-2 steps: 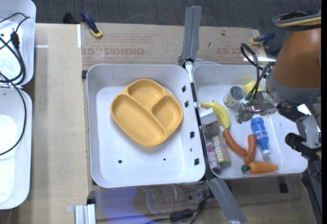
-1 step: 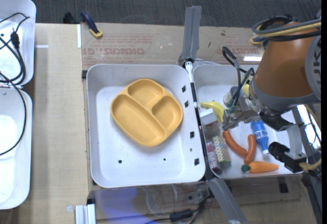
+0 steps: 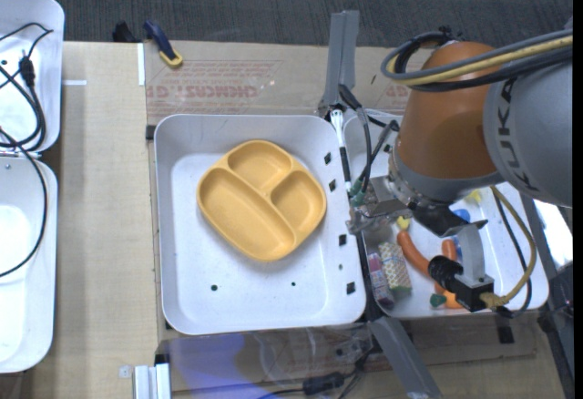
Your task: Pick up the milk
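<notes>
Seemingly the pick has not been completed, and nothing in the view shows the milk held. The arm [image 3: 455, 115] reaches in from the right and hangs low over the right bin [image 3: 510, 283], its orange band and grey wrist covering most of that bin's contents. The gripper sits under the wrist among dark fittings, and its state cannot be told from this angle.

Which item is the milk is uncertain. A small blue-and-white piece [image 3: 472, 199] peeks out beside the wrist and might be a carton, but it is too small to be sure. Near the bin's left wall lies a patterned packet [image 3: 392, 268], with an orange carrot [image 3: 412, 251] just beside it and a second orange-and-green piece [image 3: 444, 297] toward the front. The left bin [image 3: 182, 297] holds a yellow divided plate [image 3: 262, 199].

What is left, as a judgement: finding the milk in the right bin, closing on it, and lifting it.

As for writing, red print on the cardboard [image 3: 214, 78] behind the bins looks reversed and is hard to make out. Large letters on the arm's grey casing read partly as "KUK".
</notes>
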Robot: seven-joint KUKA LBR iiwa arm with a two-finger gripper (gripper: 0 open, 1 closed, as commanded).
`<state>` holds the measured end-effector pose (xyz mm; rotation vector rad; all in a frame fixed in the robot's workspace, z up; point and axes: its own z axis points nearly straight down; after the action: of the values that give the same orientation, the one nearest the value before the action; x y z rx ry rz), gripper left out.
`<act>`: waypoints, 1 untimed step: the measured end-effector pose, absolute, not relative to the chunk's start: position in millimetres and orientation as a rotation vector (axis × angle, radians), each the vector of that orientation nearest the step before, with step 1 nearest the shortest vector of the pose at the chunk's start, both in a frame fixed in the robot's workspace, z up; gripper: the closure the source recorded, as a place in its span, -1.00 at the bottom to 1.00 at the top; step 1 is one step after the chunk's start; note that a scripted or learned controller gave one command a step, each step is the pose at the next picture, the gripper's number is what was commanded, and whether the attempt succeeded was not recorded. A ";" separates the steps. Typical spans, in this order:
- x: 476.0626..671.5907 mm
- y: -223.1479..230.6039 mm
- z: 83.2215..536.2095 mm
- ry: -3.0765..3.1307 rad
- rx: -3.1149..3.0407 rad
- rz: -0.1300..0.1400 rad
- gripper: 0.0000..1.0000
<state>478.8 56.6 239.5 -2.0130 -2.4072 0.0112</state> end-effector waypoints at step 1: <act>480.3 55.6 244.3 -2.403 -2.012 0.022 1.00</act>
<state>480.3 55.6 244.3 -2.0123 -2.4028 0.0225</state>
